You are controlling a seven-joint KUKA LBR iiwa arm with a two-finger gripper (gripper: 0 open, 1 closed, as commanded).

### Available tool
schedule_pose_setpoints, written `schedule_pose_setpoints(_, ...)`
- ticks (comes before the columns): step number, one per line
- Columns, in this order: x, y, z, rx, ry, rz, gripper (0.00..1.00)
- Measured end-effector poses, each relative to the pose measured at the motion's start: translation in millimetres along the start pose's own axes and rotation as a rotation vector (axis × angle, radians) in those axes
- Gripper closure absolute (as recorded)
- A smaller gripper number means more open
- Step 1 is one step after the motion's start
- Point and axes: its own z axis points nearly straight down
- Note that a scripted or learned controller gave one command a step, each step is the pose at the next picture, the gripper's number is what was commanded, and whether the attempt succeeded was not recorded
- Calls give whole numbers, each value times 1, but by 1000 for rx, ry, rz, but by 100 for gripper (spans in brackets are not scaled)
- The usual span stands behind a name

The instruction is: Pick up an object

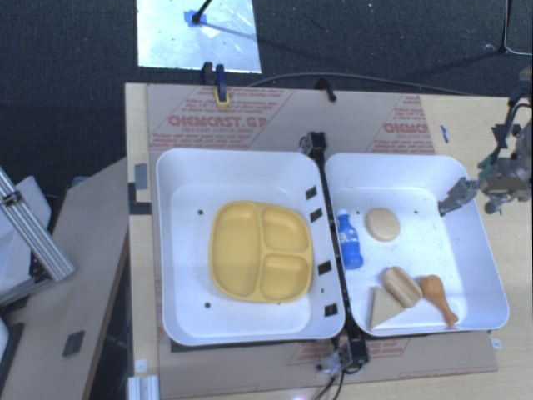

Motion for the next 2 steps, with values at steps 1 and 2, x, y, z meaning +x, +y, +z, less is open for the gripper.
schedule_pose_setpoints(1, 0, 2, -5, -9, -2, -3, 0)
schedule_pose_setpoints(2, 2, 2, 37, -6, -1, -1, 0)
